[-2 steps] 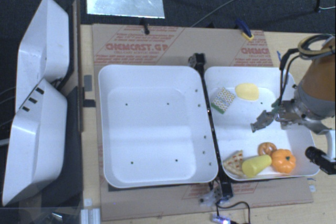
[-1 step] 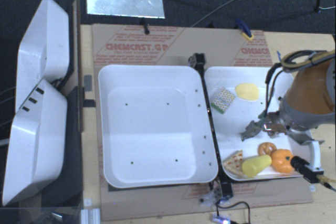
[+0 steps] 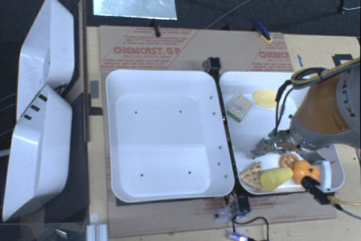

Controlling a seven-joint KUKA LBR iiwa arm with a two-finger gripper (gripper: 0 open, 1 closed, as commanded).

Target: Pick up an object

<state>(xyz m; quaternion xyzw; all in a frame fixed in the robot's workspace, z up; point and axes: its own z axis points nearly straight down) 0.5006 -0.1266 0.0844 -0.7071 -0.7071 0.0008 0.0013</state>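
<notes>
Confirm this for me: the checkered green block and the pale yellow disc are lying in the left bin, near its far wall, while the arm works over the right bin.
Not quite. The camera view shows the checkered green block and the pale yellow disc in the right bin, near its far wall, not the left bin. The rest holds: the arm works over the right bin.

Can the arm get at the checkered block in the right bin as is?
Probably yes. The checkered block lies alone, nothing on top; the end effector is just below it in the same right bin.
</notes>
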